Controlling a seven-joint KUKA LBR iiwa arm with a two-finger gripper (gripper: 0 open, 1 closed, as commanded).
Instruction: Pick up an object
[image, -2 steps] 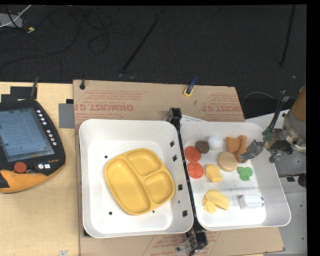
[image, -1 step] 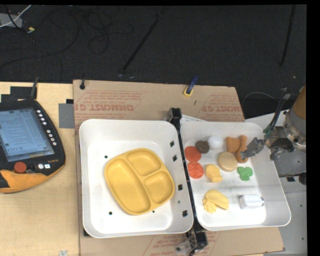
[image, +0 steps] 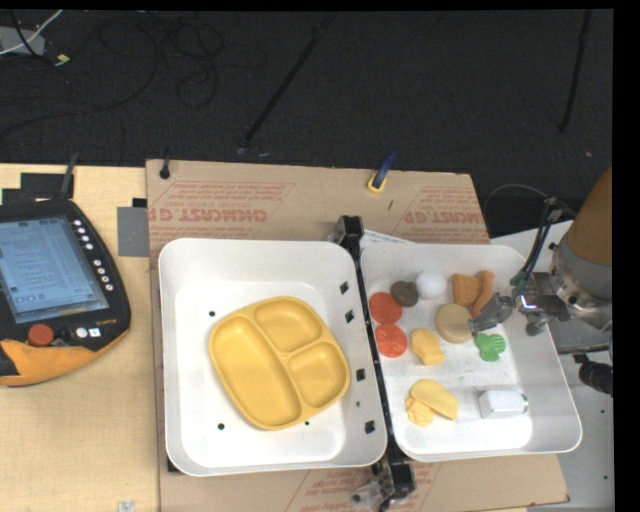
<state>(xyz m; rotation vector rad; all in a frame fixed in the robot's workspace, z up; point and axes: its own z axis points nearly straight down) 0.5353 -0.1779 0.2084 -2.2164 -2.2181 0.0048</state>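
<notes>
White plastic bins sit side by side on my worktop (image: 90, 420), over a sheet of brown cardboard (image: 300, 200). The left bin (image: 180, 300) holds a yellow plastic tray with three compartments (image: 278, 361), lying at a slant near its middle. The right bin (image: 560, 420) holds the small things I may pick. Along its far side lie a brown round piece (image: 404, 293), a white ball (image: 431, 285) just right of it, and an orange-brown piece (image: 472, 289) further right. Below those sit a red-orange disc (image: 385, 307), a second red-orange disc (image: 390, 343), a pale yellow lump (image: 427, 346), a tan round block (image: 453, 323) and a green piece (image: 490, 346). Nearest the camera lie a yellow banana-like piece (image: 431, 401) and a white rectangular block (image: 501, 403).

My grey arm comes in from the right, and my gripper (image: 492, 312) hangs over the right bin, between the orange-brown piece and the green piece, just right of the tan block. I cannot tell how it stands or whether it has hold of anything.

At far left rests a black and orange control pendant with a lit screen (image: 55, 290).
</notes>
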